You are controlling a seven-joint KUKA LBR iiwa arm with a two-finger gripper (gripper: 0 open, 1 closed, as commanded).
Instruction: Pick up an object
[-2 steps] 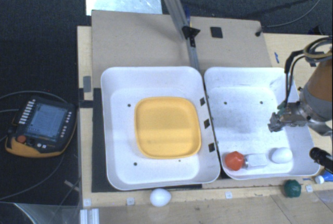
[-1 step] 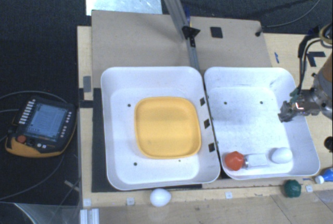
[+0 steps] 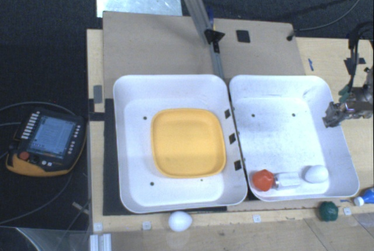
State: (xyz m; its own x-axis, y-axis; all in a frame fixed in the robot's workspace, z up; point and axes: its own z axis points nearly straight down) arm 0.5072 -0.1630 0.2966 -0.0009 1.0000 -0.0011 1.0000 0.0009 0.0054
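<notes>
A yellow square plate [image 3: 189, 142] lies in the left bin [image 3: 131, 127]. In the right bin [image 3: 280, 127], along its front wall, sit a red-orange ball [image 3: 263, 180], a small clear-white piece [image 3: 287, 180] beside it, and a white egg-shaped object [image 3: 316, 174]. My gripper [image 3: 334, 115] is at the right bin's right rim, well behind those objects and apart from them. Nothing shows between its fingers.
A white egg [image 3: 180, 221] lies on the bench in front of the left bin. A dark green ball [image 3: 328, 211] and a blue-white item [image 3: 363, 199] sit in front of the right bin's corner. A teach pendant [image 3: 45, 143] rests left of the bench. A slanted metal pole [image 3: 196, 2] stands behind the bins.
</notes>
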